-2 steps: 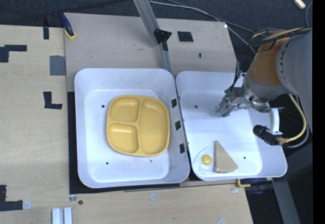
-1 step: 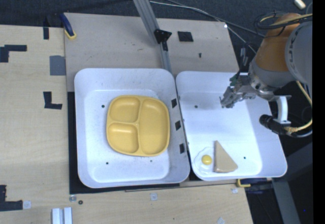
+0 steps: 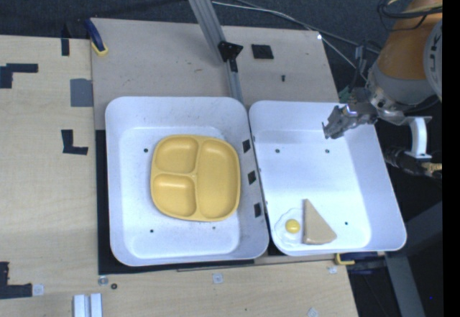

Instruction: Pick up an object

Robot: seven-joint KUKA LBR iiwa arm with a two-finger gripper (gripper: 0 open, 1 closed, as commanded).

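Left bin (image 3: 122, 164): a yellow plate (image 3: 195, 177) with three compartments lay flat near the middle, clear of the walls. Looked like rigid moulded plastic, light, smooth and a bit slippery. Lying flat it offered no edge to pinch from straight above; best bet would be the raised rim or one of the divider ridges, tool aligned across it.

Right bin (image 3: 381, 186): two small pieces sat together at the near-left corner. A fried-egg toy (image 3: 290, 226), white with a yellow yolk, lay flat and thin; judged light and probably too low for a pinch, fingers would likely scrape the floor. Just right of it, touching or nearly so, a tan wedge (image 3: 316, 224) like a slice of bread or cheese. It appeared stiff, light and thicker than the egg, so the better target. I'd take it across the two long slanted sides near the wide end. Risk: the egg sat right against one side and the bin wall was close, so little room for the fingers.

Tool (image 3: 335, 126): it hung over the far end of the right bin, well apart from the egg and wedge, nothing between its fingers that I could see. Too small and dark to judge its opening; cannot tell. Contact with the bin floor also unclear.
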